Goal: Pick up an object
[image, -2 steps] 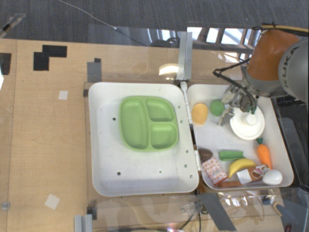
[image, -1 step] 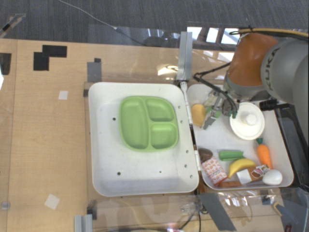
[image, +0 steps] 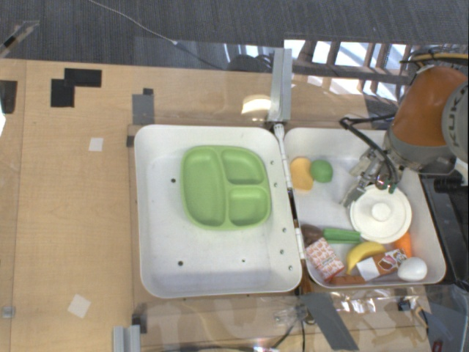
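1. The surface is light wood and carries two shallow white bins side by side, their inner rims touching.
2. The left bin holds one item: a green divided plate with three compartments, lying flat toward the bin's far half.
3. The right bin holds the loose objects available for picking.
4. At the right bin's far-left corner, a yellow-orange rounded object lies against the left rim, with a green ball touching it on its right.
5. A white round lid-like dish with a raised centre knob sits near the middle of the right bin.
6. A green elongated object lies just at the dish's near-left edge.
7. Along the near edge of the right bin, from left to right: a red-and-white patterned packet, a yellow banana, a small box with a white label and a white egg-shaped object.
8. An orange object lies partly hidden under the dish's near-right edge.
9. The gripper hangs over the right bin, just beyond the dish's far-left edge, below the arm's orange band.
10. The fingers point down and left, slightly parted, with nothing between them.
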Available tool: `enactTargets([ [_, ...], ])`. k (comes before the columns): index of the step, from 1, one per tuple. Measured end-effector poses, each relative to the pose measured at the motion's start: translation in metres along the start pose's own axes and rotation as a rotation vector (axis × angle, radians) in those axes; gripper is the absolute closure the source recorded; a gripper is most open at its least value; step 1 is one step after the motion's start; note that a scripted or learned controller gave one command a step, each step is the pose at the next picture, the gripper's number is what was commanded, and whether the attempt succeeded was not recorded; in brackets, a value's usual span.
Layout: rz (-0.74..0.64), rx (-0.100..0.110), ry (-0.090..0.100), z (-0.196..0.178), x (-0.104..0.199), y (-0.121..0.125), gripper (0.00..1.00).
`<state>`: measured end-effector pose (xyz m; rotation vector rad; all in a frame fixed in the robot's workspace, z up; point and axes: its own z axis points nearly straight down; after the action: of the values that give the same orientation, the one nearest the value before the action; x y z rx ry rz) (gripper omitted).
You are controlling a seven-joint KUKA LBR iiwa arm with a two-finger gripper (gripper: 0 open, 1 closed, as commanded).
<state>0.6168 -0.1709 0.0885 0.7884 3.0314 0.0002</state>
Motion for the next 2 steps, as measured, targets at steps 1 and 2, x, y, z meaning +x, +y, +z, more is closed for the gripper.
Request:
enactTargets([
  [1, -0.13, -0.004, -0.003, -0.028, 0.0, -0.037, 0.0],
  [2, -0.336, -0.004, -0.002, 0.0, 0.002, 0.05, 0.0],
])
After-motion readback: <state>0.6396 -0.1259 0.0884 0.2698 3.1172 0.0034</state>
